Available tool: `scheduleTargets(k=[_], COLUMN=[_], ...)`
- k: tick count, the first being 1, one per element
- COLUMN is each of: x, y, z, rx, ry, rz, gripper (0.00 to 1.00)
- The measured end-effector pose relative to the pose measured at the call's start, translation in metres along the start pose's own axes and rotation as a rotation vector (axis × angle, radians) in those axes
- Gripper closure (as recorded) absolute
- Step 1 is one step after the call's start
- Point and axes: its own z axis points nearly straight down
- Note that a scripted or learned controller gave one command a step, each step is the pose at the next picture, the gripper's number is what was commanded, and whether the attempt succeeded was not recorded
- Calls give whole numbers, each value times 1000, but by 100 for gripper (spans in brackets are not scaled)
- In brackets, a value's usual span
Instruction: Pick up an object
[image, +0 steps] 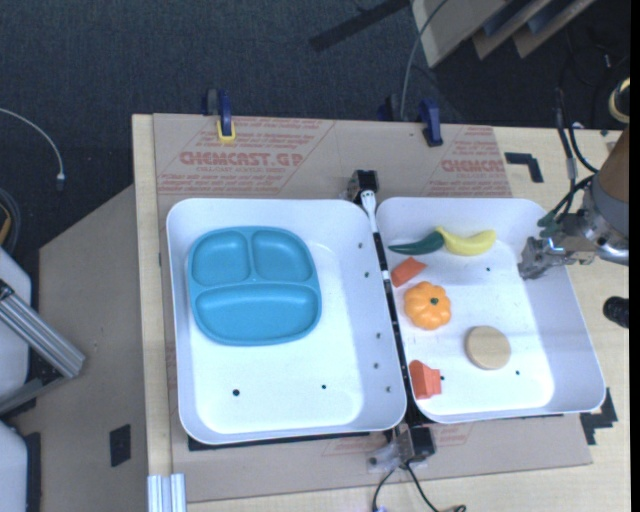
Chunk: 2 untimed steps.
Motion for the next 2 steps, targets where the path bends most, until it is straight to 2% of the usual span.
scheduleTargets(k=[1,2], x=[-1,61], y=[2,-13], z=[-48,-45], rx=[1,10], ry=[0,6], rz=[-1,-5], gripper=[100,100])
